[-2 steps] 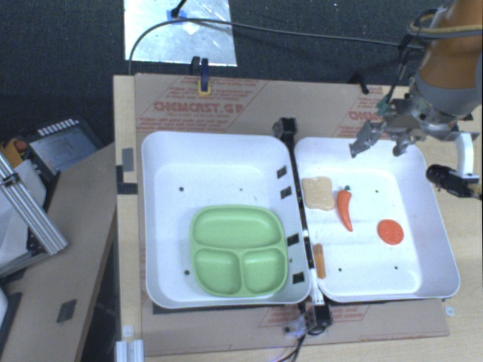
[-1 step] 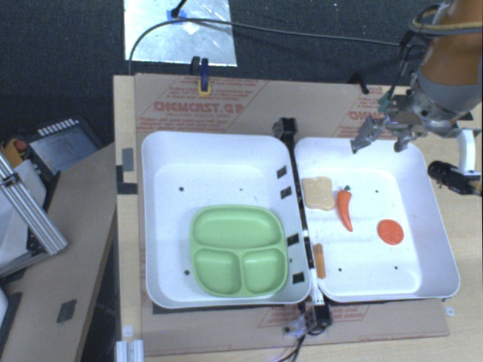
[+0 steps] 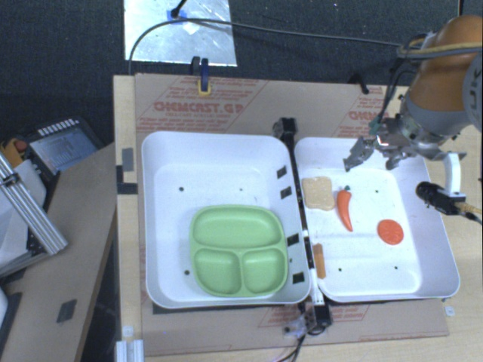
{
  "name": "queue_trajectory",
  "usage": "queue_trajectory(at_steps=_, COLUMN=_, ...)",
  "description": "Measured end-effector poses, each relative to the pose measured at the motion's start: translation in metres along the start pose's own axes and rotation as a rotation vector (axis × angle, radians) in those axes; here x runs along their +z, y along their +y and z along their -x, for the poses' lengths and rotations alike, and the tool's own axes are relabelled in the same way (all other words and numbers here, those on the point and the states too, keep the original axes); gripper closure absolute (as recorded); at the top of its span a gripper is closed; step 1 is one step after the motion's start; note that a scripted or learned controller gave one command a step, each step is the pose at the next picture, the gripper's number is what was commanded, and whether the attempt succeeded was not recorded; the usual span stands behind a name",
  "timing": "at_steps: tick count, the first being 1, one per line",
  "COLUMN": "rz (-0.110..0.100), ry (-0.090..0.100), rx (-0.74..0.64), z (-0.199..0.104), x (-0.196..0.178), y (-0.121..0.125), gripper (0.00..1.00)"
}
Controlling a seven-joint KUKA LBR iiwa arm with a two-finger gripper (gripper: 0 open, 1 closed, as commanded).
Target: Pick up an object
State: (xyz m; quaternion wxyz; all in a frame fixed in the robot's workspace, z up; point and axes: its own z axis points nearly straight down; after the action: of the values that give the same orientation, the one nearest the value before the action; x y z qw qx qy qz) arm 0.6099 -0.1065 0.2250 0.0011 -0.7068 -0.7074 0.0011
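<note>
Taking the carrot (image 3: 345,209) as the mark, it lies in the right bin (image 3: 434,277), near the bin's left wall, tip pointing toward the front. Nearest the front, just left of and below the carrot, a small brown stick (image 3: 319,261) rests by the divider. To the carrot's right and a little nearer sits a red round slice (image 3: 390,232), well apart from it. Touching close on the carrot's left is a slice of bread (image 3: 318,192). Left of all that, the other bin holds a green divided plate (image 3: 238,250). Beyond the carrot, up and to its right, the jaws (image 3: 375,153) hang spread apart with nothing between them. A clean pick, I judge, means coming down over the carrot's middle, straddling its narrow width and keeping clear of the bread.
</note>
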Motion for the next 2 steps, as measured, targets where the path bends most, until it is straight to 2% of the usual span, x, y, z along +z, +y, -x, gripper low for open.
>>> queue_trajectory(at_steps=1, rz=-0.001, ry=0.0, rx=0.0, z=0.0, x=0.062, y=0.004, gripper=0.0)
queue_trajectory(at_steps=2, rz=0.001, ry=0.0, rx=0.0, z=0.004, x=0.105, y=0.006, gripper=0.0)
